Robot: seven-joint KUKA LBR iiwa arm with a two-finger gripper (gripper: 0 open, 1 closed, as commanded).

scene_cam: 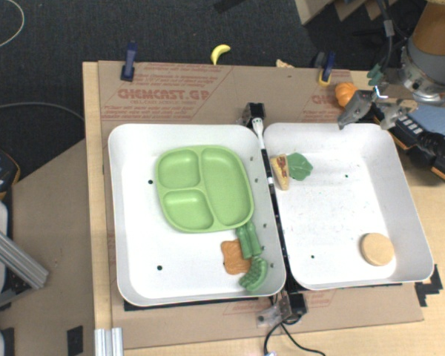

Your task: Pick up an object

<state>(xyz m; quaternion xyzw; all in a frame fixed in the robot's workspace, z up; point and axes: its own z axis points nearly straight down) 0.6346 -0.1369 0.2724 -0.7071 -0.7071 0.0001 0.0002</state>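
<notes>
My gripper point(371, 115) hangs over the far right corner of the right bin point(334, 221), open, with nothing between its fingers. In that bin lie a tan round biscuit point(376, 248) near the front right, plus a small sandwich piece point(281, 171) and a green leaf-shaped toy point(300, 166) by the left wall. The left bin point(130, 199) holds a green divided plate point(205, 188). At its front right corner sit an orange cracker point(234, 257), a green pod point(248, 241) and a curved green piece point(256, 274).
A small orange ball point(345, 93) rests on the cardboard just left of the gripper, outside the bins. Blue clamps point(128, 60) point(327, 68) grip the board's far edge. A yellow banana toy point(219, 52) lies beyond it. Cables and equipment crowd the far right.
</notes>
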